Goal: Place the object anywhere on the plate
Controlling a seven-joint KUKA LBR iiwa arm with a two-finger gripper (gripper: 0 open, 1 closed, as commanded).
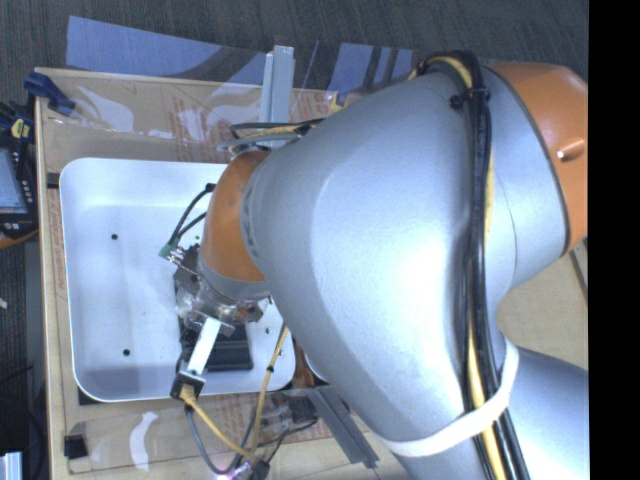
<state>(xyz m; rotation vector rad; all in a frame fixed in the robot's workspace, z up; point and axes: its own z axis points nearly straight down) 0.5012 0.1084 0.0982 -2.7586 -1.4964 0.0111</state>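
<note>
the one camera sat fixed above the bench (60, 138) and looked down at a slant. the left white bin (110, 298) lay in plain sight, while the arm (400, 268), reaching from the right, loomed close under the lens.

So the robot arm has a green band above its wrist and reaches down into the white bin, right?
Not quite. The band above the wrist is orange, not green, as the camera view shows. The rest holds: the arm does reach down into the white bin.

Even, soft light; slightly grainy picture.
</note>
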